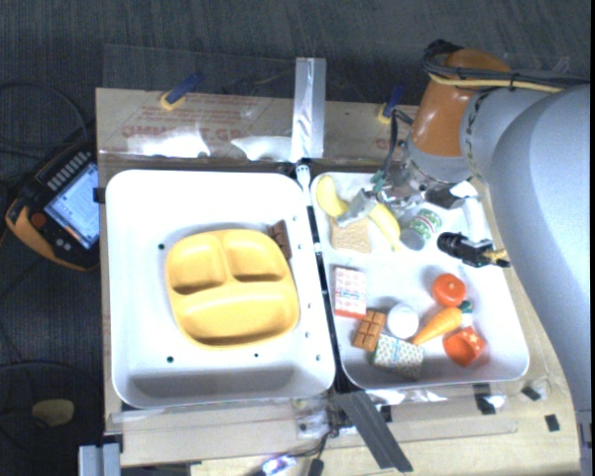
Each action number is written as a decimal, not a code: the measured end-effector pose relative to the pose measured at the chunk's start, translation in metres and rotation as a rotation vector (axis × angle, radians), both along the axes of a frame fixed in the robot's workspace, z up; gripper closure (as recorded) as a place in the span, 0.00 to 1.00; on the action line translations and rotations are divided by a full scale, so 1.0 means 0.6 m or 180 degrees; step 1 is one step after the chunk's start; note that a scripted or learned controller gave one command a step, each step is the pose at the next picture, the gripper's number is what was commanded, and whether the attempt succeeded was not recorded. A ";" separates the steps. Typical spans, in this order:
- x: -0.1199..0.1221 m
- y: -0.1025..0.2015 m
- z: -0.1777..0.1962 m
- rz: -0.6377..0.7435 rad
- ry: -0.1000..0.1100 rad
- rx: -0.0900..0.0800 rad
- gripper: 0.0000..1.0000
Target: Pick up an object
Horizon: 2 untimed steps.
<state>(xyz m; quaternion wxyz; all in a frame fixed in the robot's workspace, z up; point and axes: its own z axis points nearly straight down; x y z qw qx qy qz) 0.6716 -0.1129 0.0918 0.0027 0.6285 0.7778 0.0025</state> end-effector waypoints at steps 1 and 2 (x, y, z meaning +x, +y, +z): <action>0.000 -0.001 0.017 0.0006 0.0003 -0.0018 1.00; -0.005 0.107 0.153 -0.0057 0.0024 -0.0006 1.00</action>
